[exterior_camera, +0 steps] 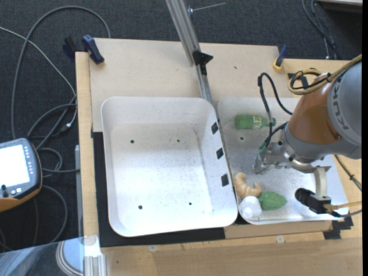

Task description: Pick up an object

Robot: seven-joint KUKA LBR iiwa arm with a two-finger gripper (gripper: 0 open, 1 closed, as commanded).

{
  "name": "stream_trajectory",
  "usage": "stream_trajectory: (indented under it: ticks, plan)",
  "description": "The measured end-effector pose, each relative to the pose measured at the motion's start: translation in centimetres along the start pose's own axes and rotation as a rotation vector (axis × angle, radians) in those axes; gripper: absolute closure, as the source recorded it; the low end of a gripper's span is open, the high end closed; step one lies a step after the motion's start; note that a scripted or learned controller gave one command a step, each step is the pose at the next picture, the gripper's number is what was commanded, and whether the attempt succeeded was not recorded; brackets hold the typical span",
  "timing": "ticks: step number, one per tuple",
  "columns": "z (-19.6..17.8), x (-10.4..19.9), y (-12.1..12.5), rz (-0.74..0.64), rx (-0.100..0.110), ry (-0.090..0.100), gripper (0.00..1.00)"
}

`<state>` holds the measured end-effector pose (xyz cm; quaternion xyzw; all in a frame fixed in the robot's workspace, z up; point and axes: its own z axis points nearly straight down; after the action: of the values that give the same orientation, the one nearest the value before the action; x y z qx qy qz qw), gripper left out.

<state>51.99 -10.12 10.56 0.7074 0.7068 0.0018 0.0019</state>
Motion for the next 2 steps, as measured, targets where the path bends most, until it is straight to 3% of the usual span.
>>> stream_trajectory:
  ticks: [2]
  plan:
    - [-10.9, -0.9, -0.5, -0.003, -0.003, -0.001, 1.00]
